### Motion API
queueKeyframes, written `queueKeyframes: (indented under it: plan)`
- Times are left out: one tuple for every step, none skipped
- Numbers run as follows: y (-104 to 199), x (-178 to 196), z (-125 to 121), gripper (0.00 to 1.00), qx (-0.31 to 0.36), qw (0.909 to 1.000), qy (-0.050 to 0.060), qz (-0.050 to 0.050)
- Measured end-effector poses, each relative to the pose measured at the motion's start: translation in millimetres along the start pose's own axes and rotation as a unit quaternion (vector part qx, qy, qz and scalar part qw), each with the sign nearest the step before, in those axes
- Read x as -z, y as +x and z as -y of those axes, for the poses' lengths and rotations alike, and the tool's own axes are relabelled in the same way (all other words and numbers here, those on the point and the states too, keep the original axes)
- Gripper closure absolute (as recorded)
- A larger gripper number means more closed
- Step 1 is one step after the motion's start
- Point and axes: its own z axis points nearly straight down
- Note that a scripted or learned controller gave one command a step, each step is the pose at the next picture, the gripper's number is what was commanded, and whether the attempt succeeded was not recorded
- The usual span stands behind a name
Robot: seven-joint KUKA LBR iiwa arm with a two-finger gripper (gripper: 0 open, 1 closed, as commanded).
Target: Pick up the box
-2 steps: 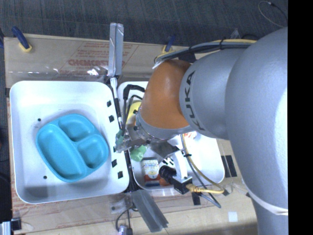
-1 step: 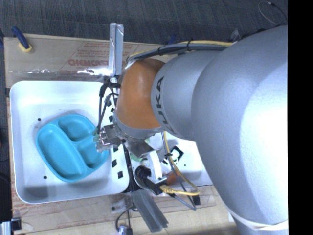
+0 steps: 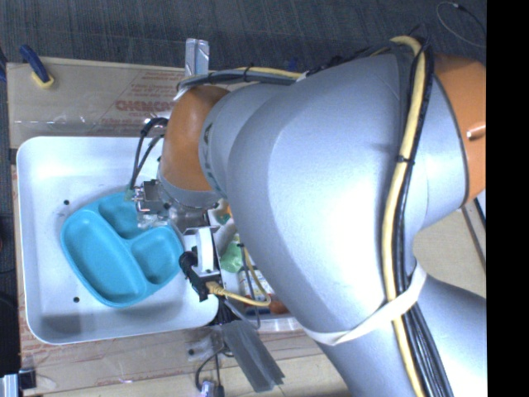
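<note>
My gripper [image 3: 149,201] hangs low over the left bin [image 3: 50,164], at the upper right rim of a blue divided tray [image 3: 116,255]. The orange band [image 3: 186,151] and the wrist sit right above it. The grey arm [image 3: 331,188] covers nearly all of the right bin. Beneath the arm, at the seam between the bins, slivers of a green thing [image 3: 231,259] and a pale printed thing [image 3: 221,216] peek out. I cannot make out a box for certain among them.
The blue tray takes up the middle and lower part of the left bin, with bare white floor to its left and above it. A brown board [image 3: 99,89] borders the bins at the top, with a blue clamp [image 3: 37,64] at its left corner.
</note>
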Motion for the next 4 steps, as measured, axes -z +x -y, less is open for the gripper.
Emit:
queueKeyframes:
  plan:
    - [9.3, -5.2, 57.1, 1.00, 0.081, 0.9967, -0.001, 0.002]
    - [-43.8, 90.3, 84.1, 1.00, 0.190, 0.9816, 0.011, 0.001]
    - [-30.7, 90.2, 84.8, 1.00, 0.122, 0.9925, 0.010, 0.002]
    - [-63.2, 87.6, -31.3, 1.00, 0.106, 0.9943, 0.011, 0.003]
